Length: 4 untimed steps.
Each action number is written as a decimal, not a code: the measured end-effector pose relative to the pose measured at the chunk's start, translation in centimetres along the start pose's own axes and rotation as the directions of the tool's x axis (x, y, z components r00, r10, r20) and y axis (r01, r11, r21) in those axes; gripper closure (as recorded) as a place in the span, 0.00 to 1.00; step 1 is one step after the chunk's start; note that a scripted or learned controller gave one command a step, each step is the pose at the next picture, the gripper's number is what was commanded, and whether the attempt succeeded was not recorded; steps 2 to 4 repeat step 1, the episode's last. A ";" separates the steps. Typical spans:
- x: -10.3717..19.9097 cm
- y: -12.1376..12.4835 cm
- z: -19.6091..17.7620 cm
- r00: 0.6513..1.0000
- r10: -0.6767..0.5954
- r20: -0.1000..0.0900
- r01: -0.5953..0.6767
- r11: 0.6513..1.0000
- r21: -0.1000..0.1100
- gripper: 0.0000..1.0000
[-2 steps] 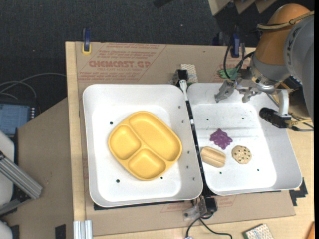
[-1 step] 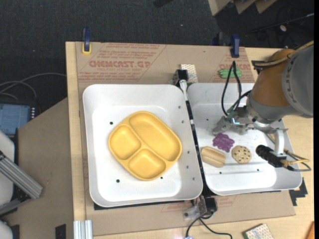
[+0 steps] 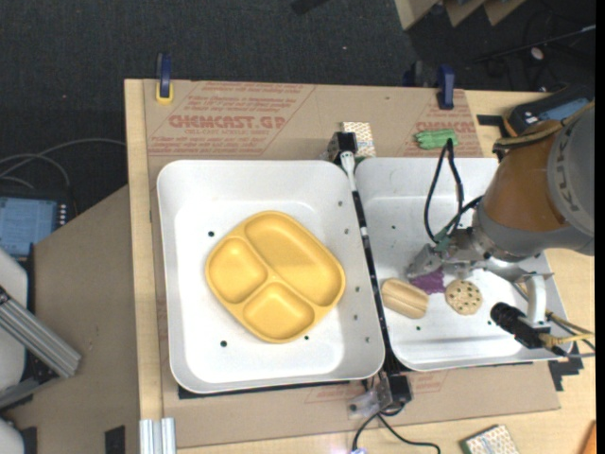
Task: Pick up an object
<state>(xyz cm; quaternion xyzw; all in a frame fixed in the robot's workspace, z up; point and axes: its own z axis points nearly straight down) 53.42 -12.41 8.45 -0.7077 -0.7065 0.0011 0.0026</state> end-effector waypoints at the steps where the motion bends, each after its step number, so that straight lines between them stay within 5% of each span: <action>1: -0.1 0.3 -1.0 1.000 0.000 0.003 0.000 1.000 -0.007 1.00; 4: -0.1 0.3 -1.0 1.000 0.000 0.003 0.000 1.000 -0.007 1.00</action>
